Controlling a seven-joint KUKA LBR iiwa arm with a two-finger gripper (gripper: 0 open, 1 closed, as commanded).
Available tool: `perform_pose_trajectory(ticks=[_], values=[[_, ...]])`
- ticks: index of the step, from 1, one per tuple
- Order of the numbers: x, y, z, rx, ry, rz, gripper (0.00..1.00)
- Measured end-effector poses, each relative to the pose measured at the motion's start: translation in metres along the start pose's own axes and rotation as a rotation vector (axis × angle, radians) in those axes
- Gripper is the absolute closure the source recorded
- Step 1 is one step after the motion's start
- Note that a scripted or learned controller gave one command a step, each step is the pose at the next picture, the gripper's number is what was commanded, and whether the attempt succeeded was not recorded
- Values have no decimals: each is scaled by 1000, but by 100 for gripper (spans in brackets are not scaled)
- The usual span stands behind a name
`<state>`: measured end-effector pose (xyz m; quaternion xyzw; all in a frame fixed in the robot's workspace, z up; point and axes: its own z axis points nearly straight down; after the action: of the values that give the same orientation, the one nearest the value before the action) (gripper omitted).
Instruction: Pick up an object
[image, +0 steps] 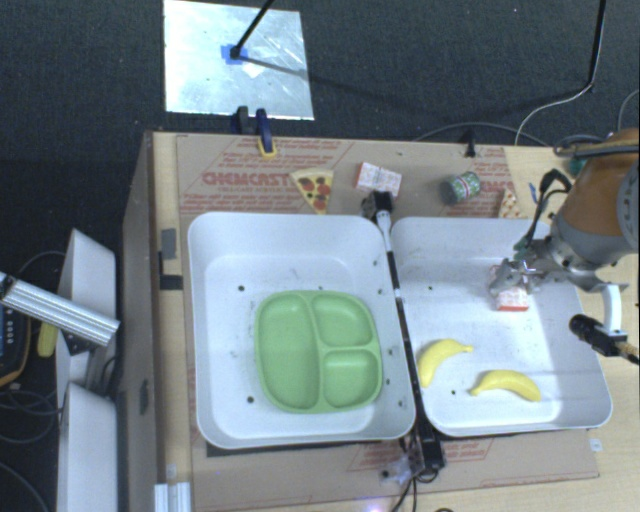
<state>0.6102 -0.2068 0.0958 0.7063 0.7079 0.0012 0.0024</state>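
Arm is brought in low over the right bin (470, 425), jaws (515, 275) set down at a small white-and-red object (512, 298) near the bin's upper middle; this looks like the pick target, judged from the approach. The object is seen directly under and touching the jaw tips, but whether it is actually clamped between them cannot be told: fingers are too small and cluttered to resolve, so the jaw state is left as unknown. The low, slanted wrist pose is likely chosen so the fingers can straddle the small item against the bin floor. Right bin contents: the white-and-red object at the jaws, plus two yellow bananas, the left banana (441, 357) below and to the left of the jaws, the right banana (507, 384) well below them, both lying flat and apart from each other and from the jaws. Left bin (215, 240), far left of the jaws, is occupied by a green three-compartment divided plate (318, 350), laid flat and with nothing seen in its compartments. On the desk (210, 165) beyond the bins, above and left of the jaws, a toy pizza slice (314, 188), a small white packet (378, 178) and a small can (462, 187) are lying outside both bins, so are not likely in play. Risk is judged to be slip: small object, smooth floor.
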Motion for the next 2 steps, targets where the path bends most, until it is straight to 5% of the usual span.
perform_pose_trajectory(ticks=[1, 2], values=[[36, -41, -51, 2, 2, -1, 100], [109, 51, -103, -1, 3, -3, 100]])
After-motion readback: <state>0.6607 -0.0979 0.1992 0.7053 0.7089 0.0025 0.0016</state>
